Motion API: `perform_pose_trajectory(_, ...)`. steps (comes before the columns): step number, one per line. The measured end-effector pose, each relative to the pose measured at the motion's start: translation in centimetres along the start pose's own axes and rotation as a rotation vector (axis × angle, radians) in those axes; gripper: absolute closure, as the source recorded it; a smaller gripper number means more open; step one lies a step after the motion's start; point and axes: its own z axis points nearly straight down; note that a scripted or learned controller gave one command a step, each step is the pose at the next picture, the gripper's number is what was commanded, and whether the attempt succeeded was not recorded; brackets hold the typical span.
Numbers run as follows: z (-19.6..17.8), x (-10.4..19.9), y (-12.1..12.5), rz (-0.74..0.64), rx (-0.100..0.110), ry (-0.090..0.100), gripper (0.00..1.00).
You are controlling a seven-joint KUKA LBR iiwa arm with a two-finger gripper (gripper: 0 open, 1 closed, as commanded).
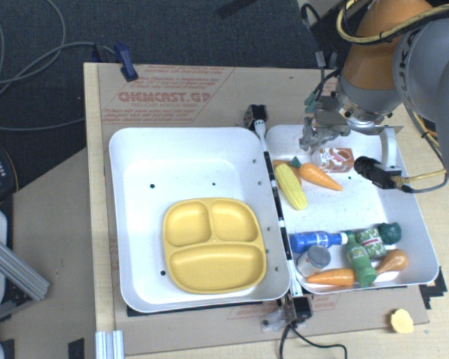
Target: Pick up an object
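Clutter at lower right: toys are crowding the bottom corner of the right bin, the part lying nearest the camera. A blue bottle is lying with its cap toward the right, a small tin is sitting just under it, a green bottle is slanting across the heap, and two carrots are lying along the bottom wall.

Left bin: the left bin is holding a yellow divided plate in the lower middle of the frame, well apart from the arm.

Middle of right bin: a corn cob is lying against the dividing wall, its long axis running up and down the frame. An orange carrot is lying just right of it, its long axis slanting from upper left down to lower right.

Likely target: a small red and white packet is resting at the upper part of the right bin, just above the carrot's thick end.

Tool: the gripper is hanging at the top of the right bin, under the orange-banded wrist. How far it is spread I cannot tell, and nothing is showing in its hold.

Deciding relation: the packet is lying just right of the tool and slightly lower in the frame; the carrot is lying directly below it. I judge a short move down and right would be needed.
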Motion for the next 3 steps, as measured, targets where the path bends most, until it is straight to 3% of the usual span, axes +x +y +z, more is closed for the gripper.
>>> perform_pose_trajectory(1,0.5,-0.4,-0.1,0.006,0.008,-0.002,0.00)
perform_pose_trajectory(2,8.9,-4.3,-1.6,0.011,0.017,-0.002,0.00)
perform_pose_trajectory(3,7.3,-4.0,-1.3,0.008,0.006,-0.003,1.00)
